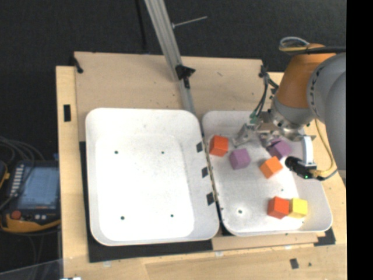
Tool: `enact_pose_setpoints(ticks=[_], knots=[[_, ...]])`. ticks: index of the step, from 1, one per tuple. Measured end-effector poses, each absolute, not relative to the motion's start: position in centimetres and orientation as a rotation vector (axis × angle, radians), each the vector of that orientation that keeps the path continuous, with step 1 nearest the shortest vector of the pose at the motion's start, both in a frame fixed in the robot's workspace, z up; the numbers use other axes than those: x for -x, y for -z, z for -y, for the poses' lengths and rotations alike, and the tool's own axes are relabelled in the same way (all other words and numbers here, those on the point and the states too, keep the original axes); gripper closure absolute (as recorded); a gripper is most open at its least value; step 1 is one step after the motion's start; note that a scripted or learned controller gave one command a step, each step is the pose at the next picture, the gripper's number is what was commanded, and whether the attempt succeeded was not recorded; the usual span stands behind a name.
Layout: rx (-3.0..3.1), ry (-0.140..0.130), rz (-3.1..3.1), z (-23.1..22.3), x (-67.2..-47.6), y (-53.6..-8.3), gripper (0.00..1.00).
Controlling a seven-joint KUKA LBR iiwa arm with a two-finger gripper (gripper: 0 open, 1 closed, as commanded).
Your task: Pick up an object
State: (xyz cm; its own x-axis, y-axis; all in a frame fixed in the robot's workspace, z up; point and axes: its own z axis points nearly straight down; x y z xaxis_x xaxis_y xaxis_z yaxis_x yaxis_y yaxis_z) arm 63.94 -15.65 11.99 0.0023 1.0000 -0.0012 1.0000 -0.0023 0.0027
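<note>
Gripper [259, 134] sits low over the far part of the right bin [233, 217], arm coming in from the bin's right edge. Can't tell from this angle how my hand is set, and nothing I can see is held in it.

Candidates, all in the right bin:
- purple cube [239, 158], mid-bin, just on the near side of my hand. Closest pick.
- orange cube [219, 145] near the bin's left edge, close to the wall. Little room for a finger on that side.
- second purple block [281, 148] half hidden under my wrist near the right side. Poor view, skip.
- orange block [271, 167], just beside my wrist on its near side, free on the sides I can see.
- red-orange cube [280, 206] and yellow cube [299, 207] touching each other at the near right corner. No gap between them for a finger.

Left bin [93, 127] has no blocks in it that I can see.

Plan as I judge it: go for the purple cube mid-bin. Lift a bit first so I don't shove it, centre over it, turn the wrist square to two flat faces, come straight down, close, then raise and check it's really between the fingers. Risk: clipping the top edge and knocking it toward the orange cube by the left wall.
</note>
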Motion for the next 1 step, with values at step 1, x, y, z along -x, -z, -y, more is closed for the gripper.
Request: enact_pose_setpoints(ticks=[1], knots=[[-2.222,-0.005,-2.214,15.73,-64.03,-12.98,1.0]])
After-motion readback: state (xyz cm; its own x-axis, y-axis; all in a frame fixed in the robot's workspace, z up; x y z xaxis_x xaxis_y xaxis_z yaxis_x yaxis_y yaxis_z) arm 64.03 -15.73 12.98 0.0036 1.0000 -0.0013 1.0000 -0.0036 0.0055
